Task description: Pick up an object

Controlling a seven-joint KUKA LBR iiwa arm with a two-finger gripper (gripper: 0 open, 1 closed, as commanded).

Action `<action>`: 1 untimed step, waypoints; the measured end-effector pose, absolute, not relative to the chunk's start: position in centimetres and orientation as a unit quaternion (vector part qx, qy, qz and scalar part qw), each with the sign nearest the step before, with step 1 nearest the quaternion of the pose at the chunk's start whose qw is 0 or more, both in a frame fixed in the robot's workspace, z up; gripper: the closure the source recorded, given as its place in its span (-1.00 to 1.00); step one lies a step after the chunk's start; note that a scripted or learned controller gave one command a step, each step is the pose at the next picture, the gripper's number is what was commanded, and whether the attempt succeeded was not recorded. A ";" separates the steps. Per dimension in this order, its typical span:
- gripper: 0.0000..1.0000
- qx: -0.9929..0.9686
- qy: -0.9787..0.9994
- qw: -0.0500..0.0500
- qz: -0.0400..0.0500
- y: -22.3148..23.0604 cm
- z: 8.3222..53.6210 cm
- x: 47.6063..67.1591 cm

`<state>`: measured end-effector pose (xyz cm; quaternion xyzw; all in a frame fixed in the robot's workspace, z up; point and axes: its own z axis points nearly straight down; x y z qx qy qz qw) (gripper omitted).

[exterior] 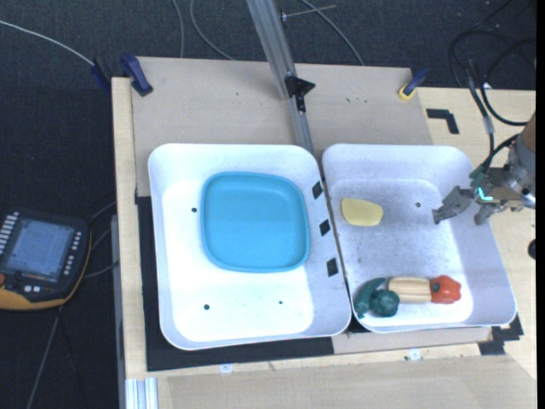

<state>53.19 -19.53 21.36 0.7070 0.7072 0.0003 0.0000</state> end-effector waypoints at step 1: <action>-1.00 0.707 0.707 0.000 0.000 -19.5 21.4 53.2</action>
